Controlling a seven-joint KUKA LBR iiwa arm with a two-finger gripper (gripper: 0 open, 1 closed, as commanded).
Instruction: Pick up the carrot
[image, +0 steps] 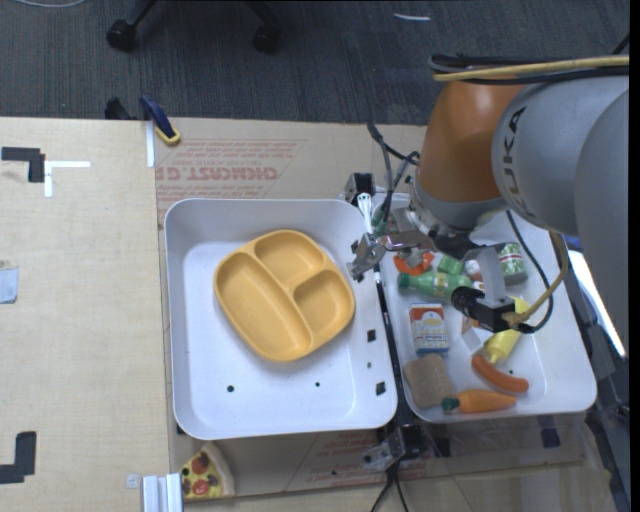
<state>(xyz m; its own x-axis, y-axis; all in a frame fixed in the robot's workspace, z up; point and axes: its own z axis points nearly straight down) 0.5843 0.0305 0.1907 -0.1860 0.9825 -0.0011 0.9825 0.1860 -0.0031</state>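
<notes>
Carrot (487, 402) lengthwise along right bin's (575, 385) near wall, green top pointing left; fingers' (372, 250) state indiscernible.

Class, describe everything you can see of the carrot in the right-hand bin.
The carrot is a small orange toy, seemingly plastic, with a green stub at its left end. It lies flat, nearly horizontal, at the near edge of the right bin, beside a brown block and just below a sausage-like piece. The gripper is well away from it.
</notes>
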